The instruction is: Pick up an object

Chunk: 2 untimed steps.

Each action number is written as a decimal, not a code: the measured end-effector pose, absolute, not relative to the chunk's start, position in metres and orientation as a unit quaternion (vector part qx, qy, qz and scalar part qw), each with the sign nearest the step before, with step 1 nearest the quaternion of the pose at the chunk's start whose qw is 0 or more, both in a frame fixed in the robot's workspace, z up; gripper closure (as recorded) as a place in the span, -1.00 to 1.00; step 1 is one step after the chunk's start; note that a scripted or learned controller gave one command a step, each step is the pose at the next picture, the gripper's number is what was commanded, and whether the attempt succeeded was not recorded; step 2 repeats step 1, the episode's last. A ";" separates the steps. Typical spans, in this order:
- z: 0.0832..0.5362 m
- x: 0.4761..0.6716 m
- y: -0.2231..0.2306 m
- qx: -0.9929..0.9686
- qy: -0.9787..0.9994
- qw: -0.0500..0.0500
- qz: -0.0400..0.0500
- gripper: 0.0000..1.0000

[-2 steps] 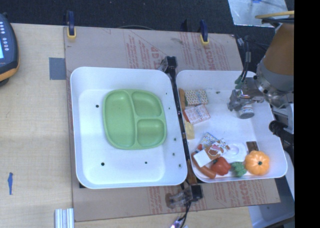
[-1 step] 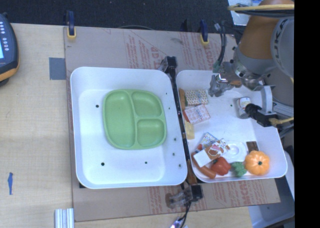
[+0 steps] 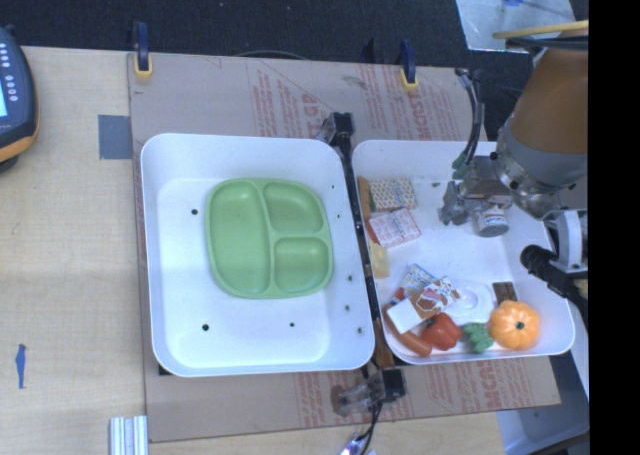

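one gripper hangs over the upper part of the right bin, below the grey wrist and orange band of the arm that comes in from the right; whether it is apart or together cannot be told from this slant, and nothing can be seen caught in it. just left of it, near the bin's inner wall, lie two small flat packets, a tan one above and a pink-and-white one below, touching or nearly so. further down the bin, a blue-and-white wrapper rests by a clear plastic piece. at the lower edge a cluster sits close together: a white card, a red tomato-like piece, a bit of green, and an orange pumpkin at the right end, well apart from the gripper. the left bin holds a green divided plate, lying flat near its middle. both bins sit side by side on a brown cardboard sheet clamped to the wooden bench.
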State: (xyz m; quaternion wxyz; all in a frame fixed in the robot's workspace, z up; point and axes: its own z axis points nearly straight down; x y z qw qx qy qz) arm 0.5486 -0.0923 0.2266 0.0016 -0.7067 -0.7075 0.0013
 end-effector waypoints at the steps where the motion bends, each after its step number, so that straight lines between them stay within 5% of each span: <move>1: 0.235 0.551 -0.093 -0.705 -0.709 0.002 0.002 1.00; 2: 0.235 0.551 -0.093 -0.705 -0.709 0.002 0.002 1.00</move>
